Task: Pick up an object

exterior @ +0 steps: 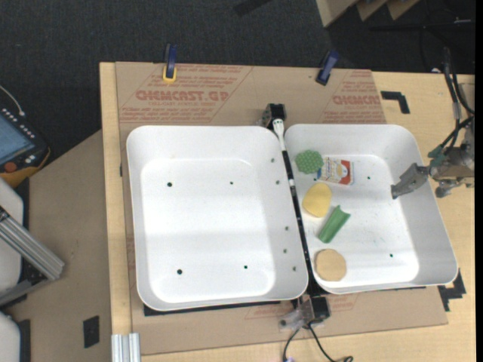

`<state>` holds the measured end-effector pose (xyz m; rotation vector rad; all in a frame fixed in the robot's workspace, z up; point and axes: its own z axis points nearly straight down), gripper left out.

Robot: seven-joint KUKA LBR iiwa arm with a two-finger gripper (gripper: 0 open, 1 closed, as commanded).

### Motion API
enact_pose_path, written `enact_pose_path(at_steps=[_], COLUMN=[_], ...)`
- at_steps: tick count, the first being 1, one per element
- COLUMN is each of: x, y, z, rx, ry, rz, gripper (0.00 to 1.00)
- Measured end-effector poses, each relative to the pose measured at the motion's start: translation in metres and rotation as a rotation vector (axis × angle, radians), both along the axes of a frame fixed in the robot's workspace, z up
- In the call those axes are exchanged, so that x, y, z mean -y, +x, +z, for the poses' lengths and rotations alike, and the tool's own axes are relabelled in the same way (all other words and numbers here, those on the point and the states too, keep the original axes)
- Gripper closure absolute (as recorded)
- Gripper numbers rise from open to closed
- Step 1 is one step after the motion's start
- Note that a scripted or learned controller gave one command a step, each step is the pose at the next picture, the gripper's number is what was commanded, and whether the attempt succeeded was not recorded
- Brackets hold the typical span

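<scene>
The gripper (411, 179) sits over the right rim of the right bin (423, 232), and I cannot tell whether it is open or closed. Nothing shows in its grasp; the objects lie well apart from it along that bin's left side: a green scrubber (309, 160), a red-and-white packet (336, 171) just beside it, a yellow lump (317, 200), a green wedge (333, 225) and a tan disc (330, 265). The left bin (151, 225) lies alongside on the cardboard (113, 202).

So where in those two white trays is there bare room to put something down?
The left bin has bare floor wall to wall. In the right bin, the floor right of the green block is free. Along the divider it is crowded.
</scene>
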<state>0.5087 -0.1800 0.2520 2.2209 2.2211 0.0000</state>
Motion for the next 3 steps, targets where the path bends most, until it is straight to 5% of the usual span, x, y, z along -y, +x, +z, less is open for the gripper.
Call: enact_pose_path(at_steps=[1,2,3], x=[0.045,0.043,0.026], y=[-0.030,-0.029,-0.030], z=[0.276,0.276,0.191], rx=[0.021,0.006,-0.009], ry=[-0.010,-0.005,0.004], rz=[-0.002,0.002,0.001], gripper=[0.00,1.00,1.00])
